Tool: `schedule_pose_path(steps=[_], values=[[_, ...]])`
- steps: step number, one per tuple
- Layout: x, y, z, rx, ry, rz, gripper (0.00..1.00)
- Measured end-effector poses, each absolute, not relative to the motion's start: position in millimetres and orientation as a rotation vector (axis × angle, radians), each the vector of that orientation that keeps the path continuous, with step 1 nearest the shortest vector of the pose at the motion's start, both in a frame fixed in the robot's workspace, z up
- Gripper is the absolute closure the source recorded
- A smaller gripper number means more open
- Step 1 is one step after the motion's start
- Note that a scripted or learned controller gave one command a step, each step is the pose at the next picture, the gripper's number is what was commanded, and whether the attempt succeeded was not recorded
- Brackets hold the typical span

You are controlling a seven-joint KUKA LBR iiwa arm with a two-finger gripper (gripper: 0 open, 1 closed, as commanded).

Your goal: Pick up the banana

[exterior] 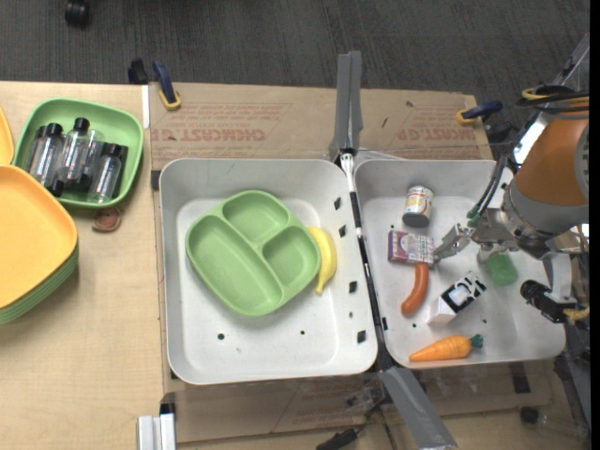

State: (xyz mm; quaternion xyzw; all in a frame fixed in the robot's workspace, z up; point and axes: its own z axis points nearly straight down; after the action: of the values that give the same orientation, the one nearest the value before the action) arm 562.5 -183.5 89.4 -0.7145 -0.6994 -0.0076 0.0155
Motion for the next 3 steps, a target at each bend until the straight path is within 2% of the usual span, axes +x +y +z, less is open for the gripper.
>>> schedule_pose_path(steps=[1,2,3], values=[[621.3,-182,90,-2.138,-2.278,-0.021,0.0],[659.6,-208,93,-2.015,-2.408,0.0,0.0],[575.5,-191,92,-2.053,-2.378,0.001,0.0]])
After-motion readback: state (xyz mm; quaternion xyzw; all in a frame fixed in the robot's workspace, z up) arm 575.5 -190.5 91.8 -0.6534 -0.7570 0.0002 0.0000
